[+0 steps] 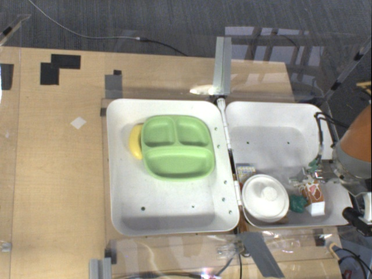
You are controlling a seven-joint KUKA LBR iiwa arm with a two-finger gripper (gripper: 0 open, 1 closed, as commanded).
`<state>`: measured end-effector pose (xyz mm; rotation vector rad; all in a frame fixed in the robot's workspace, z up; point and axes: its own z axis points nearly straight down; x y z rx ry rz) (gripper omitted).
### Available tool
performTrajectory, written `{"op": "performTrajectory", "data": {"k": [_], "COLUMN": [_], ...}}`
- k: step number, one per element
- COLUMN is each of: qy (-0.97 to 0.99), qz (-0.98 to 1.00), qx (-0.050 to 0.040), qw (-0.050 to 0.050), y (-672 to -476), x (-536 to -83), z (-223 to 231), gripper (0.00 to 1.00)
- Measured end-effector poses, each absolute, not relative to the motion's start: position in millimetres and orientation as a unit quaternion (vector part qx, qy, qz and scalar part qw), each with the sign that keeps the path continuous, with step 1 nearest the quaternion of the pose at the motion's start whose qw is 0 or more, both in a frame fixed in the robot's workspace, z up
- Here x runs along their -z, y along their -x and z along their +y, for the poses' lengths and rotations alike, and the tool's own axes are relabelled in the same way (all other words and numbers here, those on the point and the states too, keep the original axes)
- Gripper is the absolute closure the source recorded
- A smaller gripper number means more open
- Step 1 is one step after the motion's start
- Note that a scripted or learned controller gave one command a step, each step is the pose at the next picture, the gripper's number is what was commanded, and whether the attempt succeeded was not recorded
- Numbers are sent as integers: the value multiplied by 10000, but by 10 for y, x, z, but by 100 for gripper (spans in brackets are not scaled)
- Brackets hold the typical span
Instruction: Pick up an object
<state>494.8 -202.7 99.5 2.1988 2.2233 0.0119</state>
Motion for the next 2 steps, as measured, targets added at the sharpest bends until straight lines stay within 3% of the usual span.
{"op": "performTrajectory", "data": {"k": [1,2], "qy": [-6473,-5320], "qz": [7622,8467], "qx": [-30,-20], "qw": [47,34], "y": [-5722,-6260], "x": [-881,-2073], "z": [-1587,-712], "gripper": [100,100]}}
